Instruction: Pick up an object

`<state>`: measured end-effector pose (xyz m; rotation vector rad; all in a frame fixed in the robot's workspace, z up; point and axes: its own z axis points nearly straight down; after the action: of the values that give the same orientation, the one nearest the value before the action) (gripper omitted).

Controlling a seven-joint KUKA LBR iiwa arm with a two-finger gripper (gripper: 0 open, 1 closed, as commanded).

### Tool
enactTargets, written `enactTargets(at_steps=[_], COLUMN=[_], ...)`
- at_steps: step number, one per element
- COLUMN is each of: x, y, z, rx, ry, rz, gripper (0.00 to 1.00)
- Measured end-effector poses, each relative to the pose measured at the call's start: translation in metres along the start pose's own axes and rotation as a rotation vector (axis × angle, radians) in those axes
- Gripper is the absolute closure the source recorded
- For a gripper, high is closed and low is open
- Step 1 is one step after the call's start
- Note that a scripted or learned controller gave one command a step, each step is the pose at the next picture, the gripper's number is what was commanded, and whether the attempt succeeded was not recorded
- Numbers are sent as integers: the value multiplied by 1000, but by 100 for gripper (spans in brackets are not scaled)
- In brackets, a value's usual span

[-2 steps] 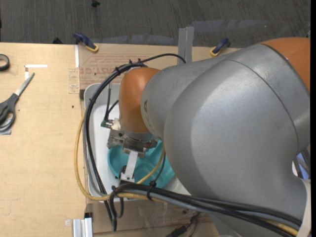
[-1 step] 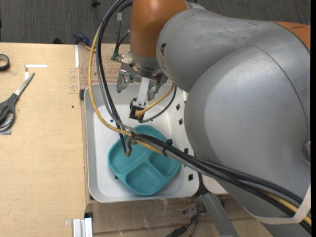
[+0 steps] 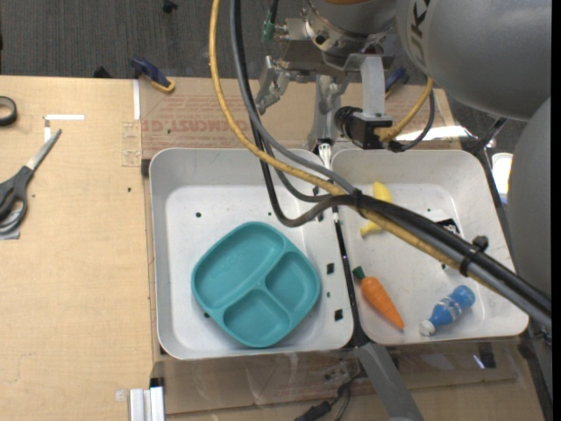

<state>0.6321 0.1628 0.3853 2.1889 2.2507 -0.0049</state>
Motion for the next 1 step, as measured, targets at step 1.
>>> enactTargets(at_steps=[1], x=[58], y=[-12], z=[98], rx=[4], ry=[0], rz=[60], gripper=[0])
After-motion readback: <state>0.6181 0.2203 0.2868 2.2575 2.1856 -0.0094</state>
